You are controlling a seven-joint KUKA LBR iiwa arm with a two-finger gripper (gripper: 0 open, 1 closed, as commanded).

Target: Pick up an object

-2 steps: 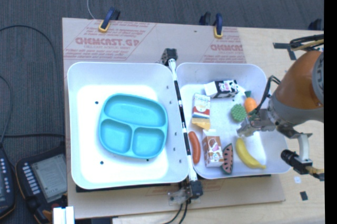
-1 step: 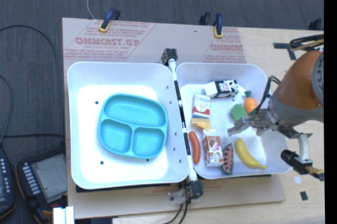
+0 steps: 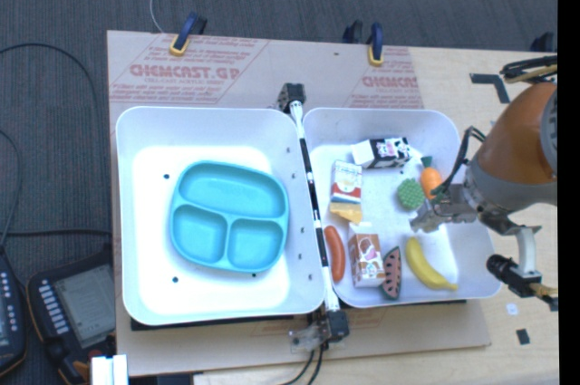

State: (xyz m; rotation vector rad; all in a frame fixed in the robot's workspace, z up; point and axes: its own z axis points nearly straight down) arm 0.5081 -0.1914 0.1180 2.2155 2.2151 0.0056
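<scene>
White bin (image 3: 458, 134), curved yellow banana (image 3: 429, 266)

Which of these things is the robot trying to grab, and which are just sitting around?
For the job:
- end effector, low over the right bin
- toy food in that bin: banana, broccoli, carrot, watermelon slice, sausage, small cartons

Just lying about:
- blue divided plate in the left bin
- clamps
- handheld controller

Left of the yellow banana (image 3: 430, 265) lay a red watermelon slice (image 3: 391, 272); further left, a light-blue tray (image 3: 228, 217) in a white bin (image 3: 145, 129).
</scene>
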